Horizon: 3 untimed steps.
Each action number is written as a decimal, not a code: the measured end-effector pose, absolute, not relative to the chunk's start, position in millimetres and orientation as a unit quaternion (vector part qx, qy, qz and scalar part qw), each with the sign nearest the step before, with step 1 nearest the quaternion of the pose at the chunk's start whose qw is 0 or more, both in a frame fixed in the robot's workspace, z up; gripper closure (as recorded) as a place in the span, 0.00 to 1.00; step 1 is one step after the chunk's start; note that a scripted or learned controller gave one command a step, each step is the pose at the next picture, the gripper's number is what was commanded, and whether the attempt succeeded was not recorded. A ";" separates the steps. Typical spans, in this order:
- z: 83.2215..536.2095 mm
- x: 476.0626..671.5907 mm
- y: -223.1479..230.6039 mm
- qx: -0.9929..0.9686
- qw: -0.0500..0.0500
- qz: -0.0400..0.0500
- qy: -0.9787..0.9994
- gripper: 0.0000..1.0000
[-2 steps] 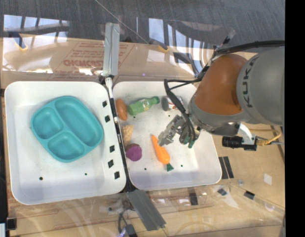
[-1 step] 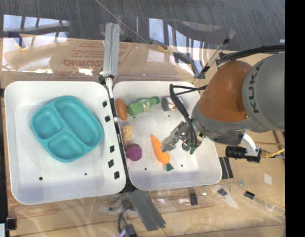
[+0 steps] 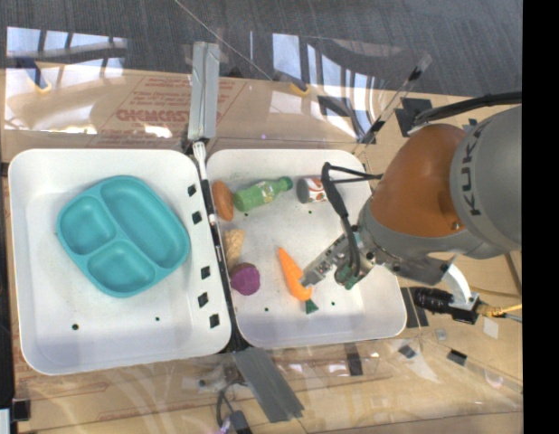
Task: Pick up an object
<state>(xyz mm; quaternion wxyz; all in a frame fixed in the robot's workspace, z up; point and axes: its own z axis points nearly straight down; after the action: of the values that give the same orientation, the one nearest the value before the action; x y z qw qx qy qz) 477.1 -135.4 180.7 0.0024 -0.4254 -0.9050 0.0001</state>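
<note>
the gripper [image 3: 326, 268] sits low in the right bin [image 3: 379, 310], beside the carrot [image 3: 293, 273]. its fingers appear to touch the carrot's lower end; whether they are open or closed cannot be told. a green bottle [image 3: 260, 193] and a purple object [image 3: 245, 279] lie nearby. the left bin [image 3: 44, 333] holds a teal plate [image 3: 123, 233].

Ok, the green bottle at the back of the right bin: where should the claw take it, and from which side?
Grip the bottle across its wide body, about midway, coming straight down. It lies on its side, neck toward the arm's side, so the round body gives the fingers two opposite faces. Set the fingers across its length. Keep clear of the orange-brown piece lying close to its base; I can't tell whether they touch.
</note>
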 end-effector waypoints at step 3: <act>213.7 477.5 -89.0 -0.574 0.000 0.000 -0.819 1.00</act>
<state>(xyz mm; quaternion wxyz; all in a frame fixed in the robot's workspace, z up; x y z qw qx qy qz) 477.5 -89.0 213.7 -0.0001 -0.5740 -0.8189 0.0002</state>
